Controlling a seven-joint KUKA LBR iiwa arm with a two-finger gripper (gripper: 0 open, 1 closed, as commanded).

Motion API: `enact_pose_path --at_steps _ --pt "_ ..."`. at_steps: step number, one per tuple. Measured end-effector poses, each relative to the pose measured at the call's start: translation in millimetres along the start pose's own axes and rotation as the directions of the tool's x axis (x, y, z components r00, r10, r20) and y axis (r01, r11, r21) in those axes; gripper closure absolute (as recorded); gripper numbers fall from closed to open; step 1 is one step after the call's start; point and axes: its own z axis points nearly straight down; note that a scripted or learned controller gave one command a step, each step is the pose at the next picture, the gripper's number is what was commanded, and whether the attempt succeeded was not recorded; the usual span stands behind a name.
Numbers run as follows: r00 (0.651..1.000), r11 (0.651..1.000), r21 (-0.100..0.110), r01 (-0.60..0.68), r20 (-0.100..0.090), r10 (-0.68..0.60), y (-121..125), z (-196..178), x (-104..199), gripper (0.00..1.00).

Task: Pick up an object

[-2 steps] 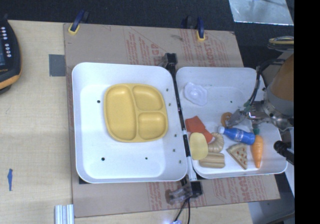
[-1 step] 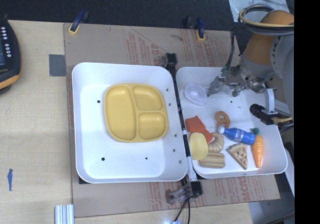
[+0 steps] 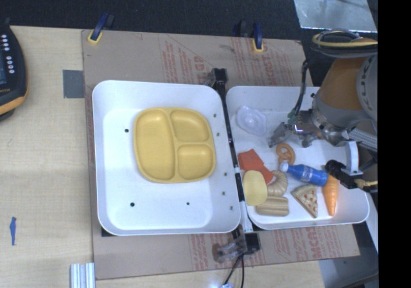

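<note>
Right bin with toy foods, tool above its far right part.

A pretzel (image 3: 285, 152) lies mid-bin, with a blue bottle (image 3: 306, 174) just near of it, a pizza slice (image 3: 306, 199) and an orange carrot (image 3: 331, 195) at the near right, and a red piece (image 3: 253, 161), a yellow piece (image 3: 254, 188) and a tan bread roll (image 3: 272, 206) at the near left. A clear cup (image 3: 251, 119) sits at the far left of the right bin (image 3: 359, 215). The tool (image 3: 297, 131) hovers just far of the pretzel; whether it is spread or pressed together cannot be told. The left bin (image 3: 109, 152) holds a yellow divided plate (image 3: 173, 144). Both bins rest on the surface (image 3: 45, 184).
</note>
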Motion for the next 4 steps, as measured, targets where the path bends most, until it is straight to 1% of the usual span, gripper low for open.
enact_pose_path --at_steps 1,2,3,4 --pt "1.000 1.000 -0.004 0.001 0.002 -0.001 2 -11 -1 1.00" --pt "1.000 1.000 -0.003 0.001 0.002 -0.001 2 -11 -1 0.00" --pt "1.000 1.000 0.001 -0.002 0.000 0.002 -50 1 -22 0.00" --pt "1.000 1.000 -0.009 0.006 0.001 -0.006 2 -1 11 0.00"
